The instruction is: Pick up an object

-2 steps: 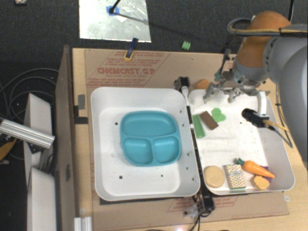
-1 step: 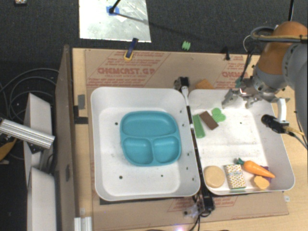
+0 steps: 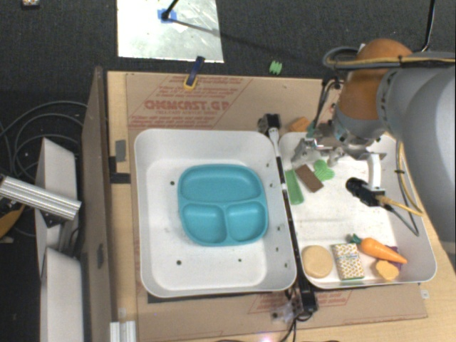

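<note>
My gripper (image 3: pixel 312 152) hangs low over the far left part of the right bin (image 3: pixel 417 262). Just in front of it lie a brown block (image 3: pixel 308 178), a small green piece (image 3: pixel 324 171) and a long green strip (image 3: pixel 293 189) against the bin's left wall. An orange item (image 3: pixel 299 125) peeks out at the bin's far left corner, behind the gripper. Along the near edge sit a round tan disc (image 3: pixel 318 261), a patterned block (image 3: pixel 348 261), a carrot (image 3: pixel 381 249) and an orange slice (image 3: pixel 387 269). I see nothing held.
The left bin (image 3: pixel 153 191) holds a blue divided plate (image 3: pixel 222 204). The grey arm with its orange band (image 3: pixel 370 77) covers the right bin's far right side. Cables and a metal bar (image 3: pixel 39 197) lie off the bench at left.
</note>
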You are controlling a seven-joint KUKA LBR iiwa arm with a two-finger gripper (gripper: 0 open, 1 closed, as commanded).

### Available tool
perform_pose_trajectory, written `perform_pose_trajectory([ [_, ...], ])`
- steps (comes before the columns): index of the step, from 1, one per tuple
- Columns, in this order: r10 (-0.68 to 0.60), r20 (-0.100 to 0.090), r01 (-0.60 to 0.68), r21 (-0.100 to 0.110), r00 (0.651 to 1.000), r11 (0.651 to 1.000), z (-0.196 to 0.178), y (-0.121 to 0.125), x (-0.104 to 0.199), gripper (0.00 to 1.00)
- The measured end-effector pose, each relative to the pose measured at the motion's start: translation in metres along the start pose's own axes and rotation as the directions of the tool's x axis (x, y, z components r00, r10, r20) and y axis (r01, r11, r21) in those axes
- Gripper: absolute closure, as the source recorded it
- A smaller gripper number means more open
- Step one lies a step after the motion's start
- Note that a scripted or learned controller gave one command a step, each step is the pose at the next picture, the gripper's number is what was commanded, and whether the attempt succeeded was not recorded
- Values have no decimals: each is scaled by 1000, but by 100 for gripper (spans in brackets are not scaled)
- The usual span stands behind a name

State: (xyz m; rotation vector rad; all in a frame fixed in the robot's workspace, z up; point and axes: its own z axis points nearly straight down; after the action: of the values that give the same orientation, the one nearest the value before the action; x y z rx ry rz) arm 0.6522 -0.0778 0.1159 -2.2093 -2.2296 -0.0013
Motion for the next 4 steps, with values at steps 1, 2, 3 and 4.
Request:
perform_pose_trajectory([
  [1,8,3,-8,-3,1000,1000,31,-5,-15,0],
  [2,8,4,-7,-6,1000,1000,30,-21,-16,0],
  [3,7,6,-7,-12,1000,1000,17,-19,-16,100],
  [4,7,5,-7,-14,1000,1000,7,-18,-16,100],
])
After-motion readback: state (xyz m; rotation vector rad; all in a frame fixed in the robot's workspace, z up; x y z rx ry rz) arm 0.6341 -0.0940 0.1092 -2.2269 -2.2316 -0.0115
